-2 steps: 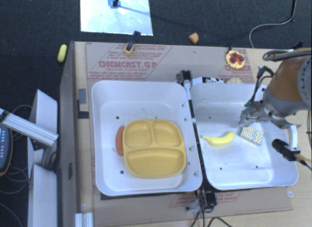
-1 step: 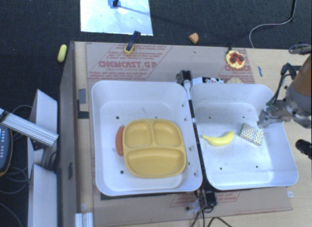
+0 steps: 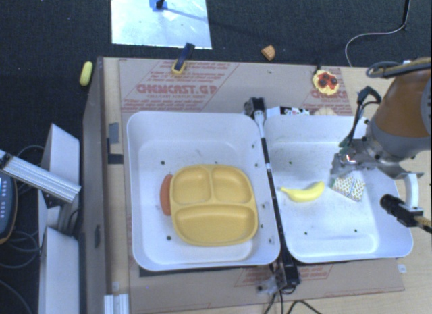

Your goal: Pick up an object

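In the right bin (image 3: 337, 242) lies a yellow banana (image 3: 302, 192), near the bin's left side. A small patterned white block (image 3: 349, 186) rests to its right. My gripper (image 3: 344, 165) hangs over the upper left edge of that block, low in the bin. The grey and orange arm comes in from the right. In the left bin (image 3: 148, 171) a yellow divided tray (image 3: 213, 204) lies flat, and an orange-red sausage-shaped piece (image 3: 165, 194) sits against its left side.
A small pizza-like toy (image 3: 326, 81) and an orange bit (image 3: 268, 52) lie on the bench behind the bins. A yellow piece (image 3: 86, 73) lies at the bench's far left corner. The divider between the bins (image 3: 268, 171) runs just left of the banana.
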`<state>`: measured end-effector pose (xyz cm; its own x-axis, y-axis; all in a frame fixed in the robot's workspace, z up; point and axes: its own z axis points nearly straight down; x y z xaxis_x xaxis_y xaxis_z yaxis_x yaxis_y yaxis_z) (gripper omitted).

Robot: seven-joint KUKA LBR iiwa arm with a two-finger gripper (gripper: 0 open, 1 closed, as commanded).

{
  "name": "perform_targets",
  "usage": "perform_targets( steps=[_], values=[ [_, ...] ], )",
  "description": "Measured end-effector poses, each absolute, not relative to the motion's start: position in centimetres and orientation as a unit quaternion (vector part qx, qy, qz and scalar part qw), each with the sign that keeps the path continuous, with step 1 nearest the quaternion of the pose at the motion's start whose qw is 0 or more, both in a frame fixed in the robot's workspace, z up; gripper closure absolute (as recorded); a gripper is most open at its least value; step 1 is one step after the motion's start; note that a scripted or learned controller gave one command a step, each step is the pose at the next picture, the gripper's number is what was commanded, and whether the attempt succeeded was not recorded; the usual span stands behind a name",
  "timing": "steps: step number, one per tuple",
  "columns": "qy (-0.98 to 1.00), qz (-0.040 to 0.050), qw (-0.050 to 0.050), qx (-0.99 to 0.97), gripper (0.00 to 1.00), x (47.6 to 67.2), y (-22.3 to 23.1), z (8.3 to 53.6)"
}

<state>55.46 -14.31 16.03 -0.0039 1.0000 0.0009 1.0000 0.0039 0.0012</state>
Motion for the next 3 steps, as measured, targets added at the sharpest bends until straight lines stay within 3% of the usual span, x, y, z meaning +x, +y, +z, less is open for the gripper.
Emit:
perform_targets(
  steps=[1,2,3],
  values=[
    [0.708,0.0004,0.0,0.706,0.0,55.4,-14.4,16.0],
    [0.708,0.0006,0.0,0.706,0.0,57.5,-11.0,8.4],
    [0.709,0.0011,0.001,0.706,1.0,57.6,-11.1,9.5]
  ],
)
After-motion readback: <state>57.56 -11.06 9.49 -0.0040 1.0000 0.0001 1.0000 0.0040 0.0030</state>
